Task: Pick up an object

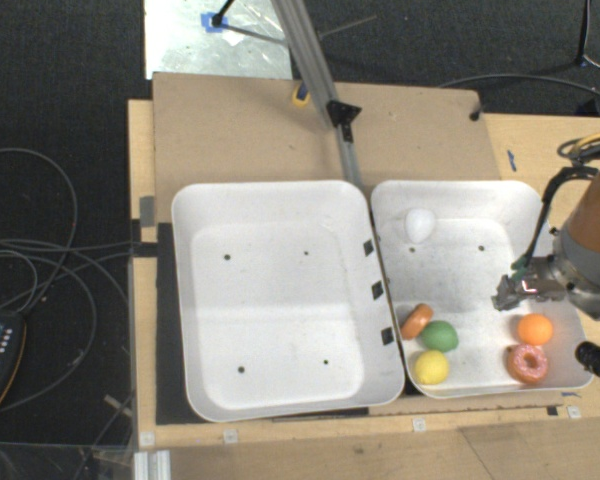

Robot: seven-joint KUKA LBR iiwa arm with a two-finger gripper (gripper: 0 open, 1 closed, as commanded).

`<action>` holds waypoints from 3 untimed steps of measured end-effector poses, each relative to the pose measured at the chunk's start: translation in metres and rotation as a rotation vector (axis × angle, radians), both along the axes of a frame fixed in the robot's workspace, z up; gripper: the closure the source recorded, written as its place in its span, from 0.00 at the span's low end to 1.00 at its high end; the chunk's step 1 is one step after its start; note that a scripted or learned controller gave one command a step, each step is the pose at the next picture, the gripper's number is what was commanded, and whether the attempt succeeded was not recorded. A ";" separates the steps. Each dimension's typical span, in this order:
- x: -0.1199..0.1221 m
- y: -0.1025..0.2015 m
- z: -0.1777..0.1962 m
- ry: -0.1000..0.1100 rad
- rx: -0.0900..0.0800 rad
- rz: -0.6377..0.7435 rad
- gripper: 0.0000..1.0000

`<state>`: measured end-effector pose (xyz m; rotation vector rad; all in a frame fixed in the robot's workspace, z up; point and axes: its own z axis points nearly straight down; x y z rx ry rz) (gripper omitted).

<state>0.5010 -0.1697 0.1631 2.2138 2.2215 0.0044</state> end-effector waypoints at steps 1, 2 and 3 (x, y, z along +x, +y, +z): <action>0.002 -0.002 0.065 -0.004 -0.001 0.002 1.00; 0.004 0.000 0.108 -0.001 -0.001 0.003 1.00; 0.013 0.047 0.094 0.004 0.003 0.007 1.00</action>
